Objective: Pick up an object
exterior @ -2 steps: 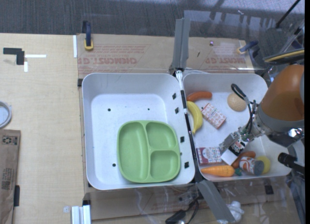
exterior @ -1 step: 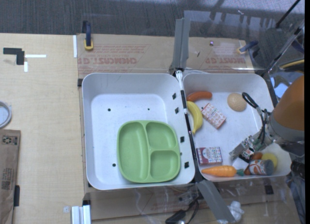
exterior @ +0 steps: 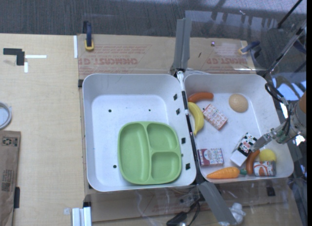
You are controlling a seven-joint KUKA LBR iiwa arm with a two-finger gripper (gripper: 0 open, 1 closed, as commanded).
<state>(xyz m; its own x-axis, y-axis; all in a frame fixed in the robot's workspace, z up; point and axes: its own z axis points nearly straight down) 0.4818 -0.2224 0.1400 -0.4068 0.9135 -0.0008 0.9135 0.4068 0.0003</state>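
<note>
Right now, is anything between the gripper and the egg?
Nothing visible. The gripper sits at the right bin's right side; the egg lies up-left of it across bare floor. The carton is lower, off that line.

A green plastic three-compartment tray (exterior: 149, 152) lay in the left white bin (exterior: 97, 122). In the right white bin (exterior: 222, 86), a yellow banana (exterior: 196, 117) lay along the left wall, an orange plastic carrot (exterior: 224, 173) at the front.
</note>
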